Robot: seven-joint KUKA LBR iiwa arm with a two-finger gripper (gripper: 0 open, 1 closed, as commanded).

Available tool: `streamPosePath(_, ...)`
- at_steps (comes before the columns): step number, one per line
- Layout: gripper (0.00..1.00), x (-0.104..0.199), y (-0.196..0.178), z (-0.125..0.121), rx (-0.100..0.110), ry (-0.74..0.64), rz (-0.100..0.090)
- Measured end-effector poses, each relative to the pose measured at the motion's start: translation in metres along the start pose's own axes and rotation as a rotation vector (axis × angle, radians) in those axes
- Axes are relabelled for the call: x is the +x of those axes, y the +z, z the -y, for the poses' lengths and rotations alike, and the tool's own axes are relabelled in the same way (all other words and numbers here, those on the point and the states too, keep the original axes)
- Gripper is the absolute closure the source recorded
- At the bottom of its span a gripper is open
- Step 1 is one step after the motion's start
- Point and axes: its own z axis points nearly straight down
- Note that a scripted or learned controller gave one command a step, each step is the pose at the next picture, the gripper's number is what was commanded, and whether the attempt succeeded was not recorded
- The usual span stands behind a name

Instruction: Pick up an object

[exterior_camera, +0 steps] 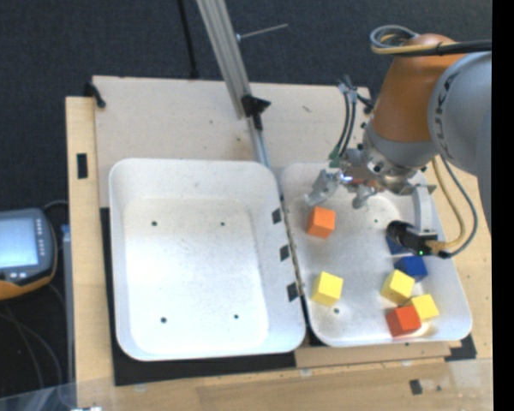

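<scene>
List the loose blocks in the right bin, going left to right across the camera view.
Orange block → lone yellow block → the cluster by the right wall, whose blocks overlap too closely to order: blue block, two yellow blocks, red-orange block.

Dark carpet (86, 24) around wooden bench (167, 118)

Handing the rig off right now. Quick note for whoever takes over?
Gripper: open, hovering over the back of the right bin, holding nothing.
Things: orange cube just below the fingers. Yellow cube nearer the front. Near the right wall, a cluster: blue cube, two yellow cubes, red-orange cube.
Left bin: beside it, to the left.
Done: nothing picked yet.
Left: close on a cube and lift; the orange one looks nearest.
</scene>
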Motion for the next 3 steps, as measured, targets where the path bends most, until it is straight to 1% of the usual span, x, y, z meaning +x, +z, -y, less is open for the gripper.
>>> streamPosePath(1,0.00,-0.0236,0.0886,0.0052,-0.001,0.005,0.002)
streamPosePath(2,0.00,-0.0242,0.0930,0.0061,-0.008,0.005,0.002)
streamPosePath(3,0.00,-0.0240,0.0927,0.0058,-0.010,0.007,0.000)
